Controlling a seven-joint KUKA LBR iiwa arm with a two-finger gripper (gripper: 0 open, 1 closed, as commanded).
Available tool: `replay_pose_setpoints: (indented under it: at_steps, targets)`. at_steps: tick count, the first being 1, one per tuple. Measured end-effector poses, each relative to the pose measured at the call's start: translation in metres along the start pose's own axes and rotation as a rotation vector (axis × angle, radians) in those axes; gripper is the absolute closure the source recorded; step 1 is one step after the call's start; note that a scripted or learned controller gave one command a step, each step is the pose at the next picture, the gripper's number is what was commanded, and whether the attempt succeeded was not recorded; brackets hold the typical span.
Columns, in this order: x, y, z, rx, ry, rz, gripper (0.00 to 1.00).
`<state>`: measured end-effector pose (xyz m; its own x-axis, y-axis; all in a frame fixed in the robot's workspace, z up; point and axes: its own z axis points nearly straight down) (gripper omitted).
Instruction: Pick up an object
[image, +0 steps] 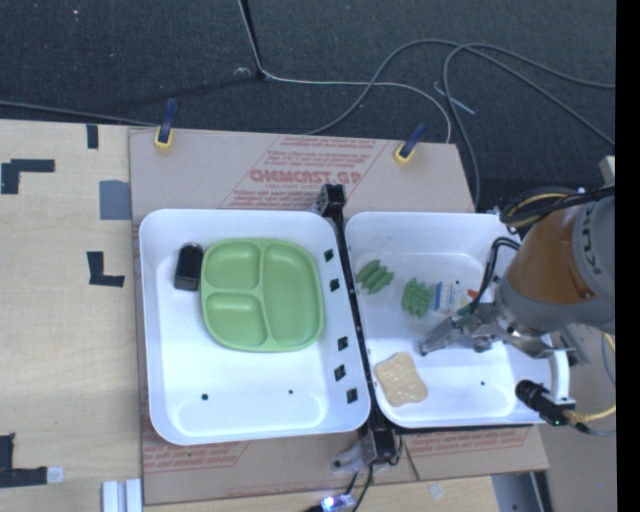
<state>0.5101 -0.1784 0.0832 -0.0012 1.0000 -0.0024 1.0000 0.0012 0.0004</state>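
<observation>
In the right bin (430, 240) lie a green ridged piece (374, 276), a second darker green piece (418, 297), a tan flat piece (400, 379) near the front, and a small white item with blue and orange marks (453, 298). My gripper (432, 342) reaches in from the right and sits low over the bin floor. It is just below the darker green piece and up and to the right of the tan piece. Nothing is visibly held in it.
The left bin (165, 400) holds a light green divided plate (263, 294) and a small black block (188, 266) beside its left edge. A black divider (345, 300) runs between the bins. Cables (400, 70) trail across the dark floor behind the bench.
</observation>
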Motion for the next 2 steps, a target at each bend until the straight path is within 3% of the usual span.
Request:
replay_pose_setpoints:
  at_steps: [1,2]
  targets:
    - [-0.001,0.001,-0.013,-0.003,-0.001,0.000,1.00]
    - [-0.005,0.000,-0.056,-0.002,0.001,0.000,1.00]
